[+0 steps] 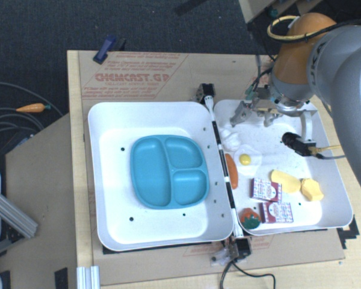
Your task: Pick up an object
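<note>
The bench (138, 71) is topped with a tan sheet printed in red letters, and it stands on a dark carpeted floor (36, 17). Black cables (6, 125) curl on the floor at the left beside a small orange carrot-shaped thing (31, 108). A blue object (105, 50) rests at the bench's far left corner, and an aluminium rail (12, 212) lies slantwise at the lower left. The left bin (108, 221) holds a blue divided plate (168, 170), lying flat near its middle. A black clamp (206, 92) sits at the far end of the seam between the bins. The grey arm (343, 71) comes in from the right, and the gripper (253, 118) hangs over the far end of the right bin (331, 197). Its fingers (236, 118) are spread apart with nothing between them. The objects to pick all lie loose in the right bin. A white crumpled piece (230, 139) lies just below the gripper, and an orange-red sausage (231, 169) runs along the left wall. A small yellow ball (245, 159) sits beside the sausage. Two yellow chunks (286, 181) lie toward the right, and two red-and-white packets (265, 189) lie near the middle. A red and green item (249, 218) sits in the near left corner.
</note>
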`<action>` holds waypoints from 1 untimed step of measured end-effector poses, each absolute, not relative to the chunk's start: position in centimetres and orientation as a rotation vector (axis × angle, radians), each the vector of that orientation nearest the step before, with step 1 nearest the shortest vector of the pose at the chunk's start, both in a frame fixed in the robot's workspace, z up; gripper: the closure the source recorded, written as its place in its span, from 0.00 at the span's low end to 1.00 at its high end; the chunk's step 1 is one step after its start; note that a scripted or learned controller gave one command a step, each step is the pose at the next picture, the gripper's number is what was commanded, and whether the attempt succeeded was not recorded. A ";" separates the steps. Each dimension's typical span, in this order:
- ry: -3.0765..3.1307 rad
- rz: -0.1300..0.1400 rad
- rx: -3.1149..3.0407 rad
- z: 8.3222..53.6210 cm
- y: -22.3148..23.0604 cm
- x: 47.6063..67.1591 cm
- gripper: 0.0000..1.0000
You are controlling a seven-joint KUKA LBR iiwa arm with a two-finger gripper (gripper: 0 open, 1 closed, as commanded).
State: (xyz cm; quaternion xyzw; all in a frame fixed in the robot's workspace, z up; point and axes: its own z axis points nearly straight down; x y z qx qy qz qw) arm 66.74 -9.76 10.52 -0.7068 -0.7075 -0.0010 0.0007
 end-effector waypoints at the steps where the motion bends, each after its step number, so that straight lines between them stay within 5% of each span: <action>1: -2.222 -0.007 -2.220 11.6 -9.7 66.8 1.00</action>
